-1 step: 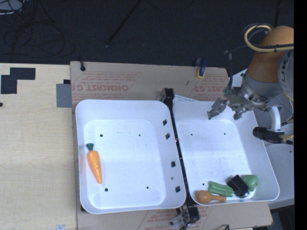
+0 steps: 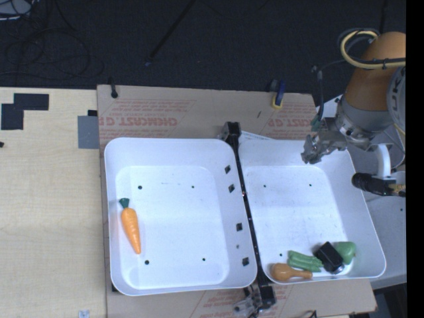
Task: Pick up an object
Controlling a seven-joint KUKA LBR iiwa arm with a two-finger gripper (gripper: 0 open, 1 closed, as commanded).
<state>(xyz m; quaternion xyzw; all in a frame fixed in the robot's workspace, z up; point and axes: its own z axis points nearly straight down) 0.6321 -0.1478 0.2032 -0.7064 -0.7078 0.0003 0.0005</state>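
The arm holds its pincer (image 2: 314, 152) above the right bin's (image 2: 371, 230) far rim; whether it is open or closed cannot be told. The step looks like approach. Next it must descend toward the near-corner cluster: green bean pod (image 2: 303, 261), black block (image 2: 328, 256), pear-shaped orange toy (image 2: 289, 272).

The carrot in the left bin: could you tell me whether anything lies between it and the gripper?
The divider where the two bins meet lies between them; the gripper is at the right bin's far edge, the carrot by the left bin's left wall. Nothing else visible intervenes.
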